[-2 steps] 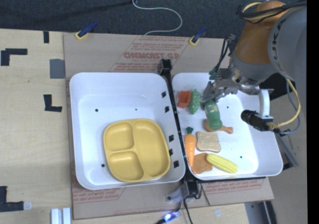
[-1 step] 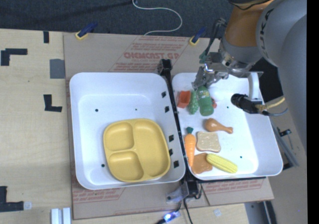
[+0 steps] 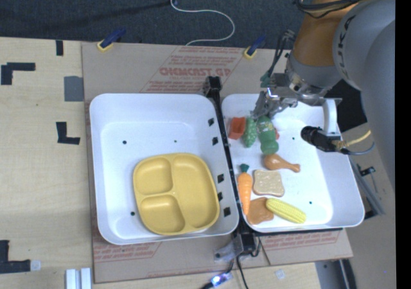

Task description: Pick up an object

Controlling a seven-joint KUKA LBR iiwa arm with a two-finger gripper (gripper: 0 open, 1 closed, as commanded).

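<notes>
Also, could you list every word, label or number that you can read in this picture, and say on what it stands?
Red printed lettering on the brown cardboard sheet under the two shallow white bins: appears upside down or mirrored and is too blurred to read.
No other text, label or number is readable on anything else.

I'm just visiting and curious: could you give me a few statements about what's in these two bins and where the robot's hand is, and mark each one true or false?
1. The yellow divided plate lies in the left bin. True.
2. The toy foods are in the same bin as the plate. False: the carrot, bread slice, corn cob and drumstick lie in the right bin.
3. The hand is over the right bin's far end, above the green toys. True.
4. The corn cob lies at the bin's far end. False: it lies near the front edge.
5. The bread slice lies beside the carrot. True.
</notes>
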